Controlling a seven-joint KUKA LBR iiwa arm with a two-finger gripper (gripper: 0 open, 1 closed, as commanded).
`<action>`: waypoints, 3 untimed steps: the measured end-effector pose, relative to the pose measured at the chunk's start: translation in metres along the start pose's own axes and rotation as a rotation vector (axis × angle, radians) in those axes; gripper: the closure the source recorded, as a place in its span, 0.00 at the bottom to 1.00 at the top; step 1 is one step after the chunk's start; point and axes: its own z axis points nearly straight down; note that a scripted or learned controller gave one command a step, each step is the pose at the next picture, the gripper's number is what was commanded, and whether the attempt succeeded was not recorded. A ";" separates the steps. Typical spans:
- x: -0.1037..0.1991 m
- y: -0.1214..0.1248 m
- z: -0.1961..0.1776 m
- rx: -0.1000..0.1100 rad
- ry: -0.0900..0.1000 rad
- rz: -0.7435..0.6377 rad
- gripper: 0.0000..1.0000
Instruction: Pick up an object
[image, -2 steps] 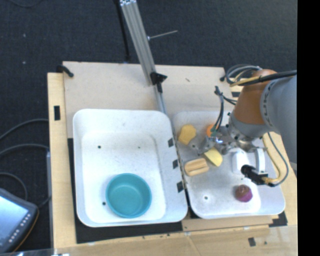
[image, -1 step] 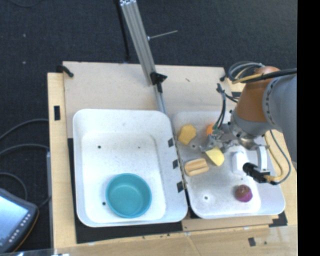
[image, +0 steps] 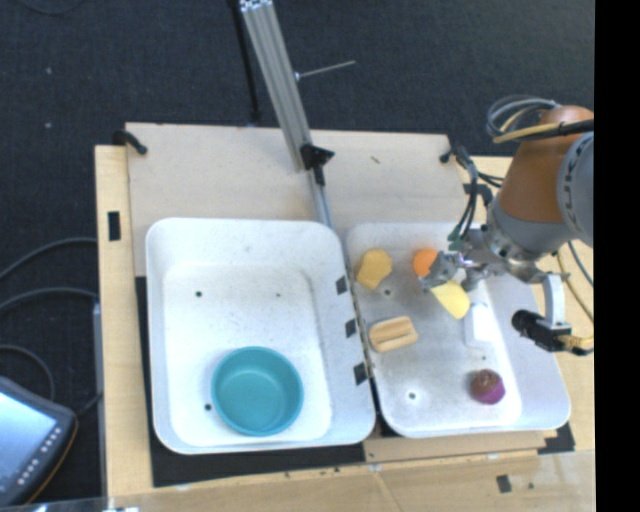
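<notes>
pincer (image: 447, 279) over right bin (image: 520, 410), grip state unclear; pale yellow piece (image: 452, 299) touching just below its tips.

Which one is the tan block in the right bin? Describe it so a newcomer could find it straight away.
Start at the right bin, the one the arm reaches into. Along its left wall, roughly midway down, lies the tan block, below the yellow chunk. It is the bin's one boxy, ridged piece; the orange ball and purple ball are round.
</notes>
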 end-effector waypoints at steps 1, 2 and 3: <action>0.008 0.007 -0.057 -0.002 0.000 -0.005 1.00; 0.006 0.008 -0.092 0.000 0.001 -0.005 1.00; 0.065 -0.010 -0.090 0.006 0.003 -0.008 1.00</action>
